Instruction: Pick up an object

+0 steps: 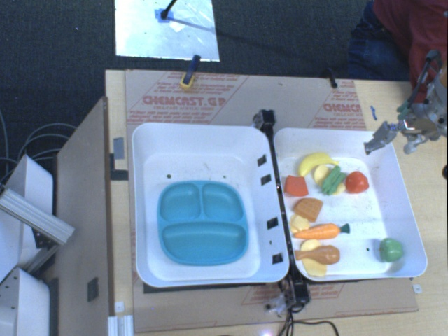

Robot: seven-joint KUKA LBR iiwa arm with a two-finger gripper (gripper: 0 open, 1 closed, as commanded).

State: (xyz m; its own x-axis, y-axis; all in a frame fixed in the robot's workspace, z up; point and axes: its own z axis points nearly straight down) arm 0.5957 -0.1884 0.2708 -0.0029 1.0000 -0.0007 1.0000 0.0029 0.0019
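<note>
Nearest, the chicken drumstick (pixel 320 255) and carrot (pixel 318 232) lie in the right bin (pixel 408 212), green ball (pixel 390 249) alongside. Further back, "CHEMCAST GP" reads on the board (pixel 183 101). The gripper (pixel 393 136) hovers over the bin's far right rim, fingers spread apart, holding nothing.

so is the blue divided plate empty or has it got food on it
Empty. The blue plate in the left bin shows three bare compartments; all the toy food, such as the carrot, lies in the right bin.
</note>
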